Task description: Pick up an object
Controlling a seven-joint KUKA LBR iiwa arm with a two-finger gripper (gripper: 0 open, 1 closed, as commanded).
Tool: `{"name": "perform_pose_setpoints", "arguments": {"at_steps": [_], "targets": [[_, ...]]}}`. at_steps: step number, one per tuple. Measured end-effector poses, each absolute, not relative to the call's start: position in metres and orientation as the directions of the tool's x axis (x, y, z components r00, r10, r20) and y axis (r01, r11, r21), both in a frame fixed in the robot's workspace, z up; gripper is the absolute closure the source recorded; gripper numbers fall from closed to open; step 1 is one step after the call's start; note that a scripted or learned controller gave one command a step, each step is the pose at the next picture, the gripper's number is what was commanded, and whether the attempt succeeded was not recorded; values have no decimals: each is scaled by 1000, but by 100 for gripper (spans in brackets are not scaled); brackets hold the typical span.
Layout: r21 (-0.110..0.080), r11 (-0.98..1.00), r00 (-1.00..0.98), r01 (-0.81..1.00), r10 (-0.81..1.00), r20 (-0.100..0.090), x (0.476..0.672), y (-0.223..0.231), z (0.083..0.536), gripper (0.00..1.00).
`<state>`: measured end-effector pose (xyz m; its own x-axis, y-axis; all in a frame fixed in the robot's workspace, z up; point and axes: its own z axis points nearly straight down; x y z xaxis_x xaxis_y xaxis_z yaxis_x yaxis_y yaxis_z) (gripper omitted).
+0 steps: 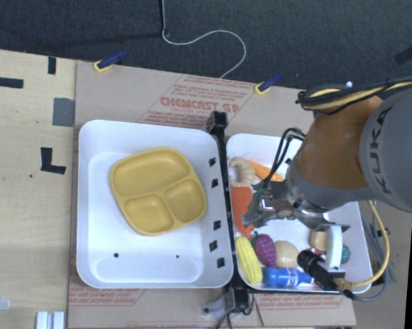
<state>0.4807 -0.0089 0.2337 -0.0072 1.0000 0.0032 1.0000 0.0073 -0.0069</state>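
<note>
- While reaching in from the right of the frame, arm [379, 150]: grey casing, orange band [336, 146] above the wrist, bent down over the right bin [254, 144].
- Gripper [258, 209]: low in the right bin's left-centre, dark fingers pointing toward the divider; whether they are spread or closed cannot be told, and nothing is visibly between them.
- Right bin contents, left side: orange-red piece [238, 202] just beside the gripper; pale mushroom-like item [242, 172] above it; small orange item [263, 171] near the top.
- Right bin contents, lower edge: yellow corn cob [248, 259] along the left wall; purple item [264, 249] just right of it; cream egg-shaped item [286, 252] next; blue item [285, 278] at the bottom rim.
- Left bin [91, 207]: holds a yellow divided tray [158, 190], three compartments, lying tilted in the upper middle.
- Bench: cardboard sheet [190, 101] under both bins; white cable [203, 38] looping over dark cloth at the top of the frame.
</note>
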Motion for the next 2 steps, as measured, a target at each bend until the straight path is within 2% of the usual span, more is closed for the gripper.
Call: {"name": "perform_pose_setpoints", "arguments": {"at_steps": [1,2], "targets": [[6,3,-3,1000,1000,0,484,-5,318,100],[2,5,-5,1000,1000,0,484,23,363,100]]}}
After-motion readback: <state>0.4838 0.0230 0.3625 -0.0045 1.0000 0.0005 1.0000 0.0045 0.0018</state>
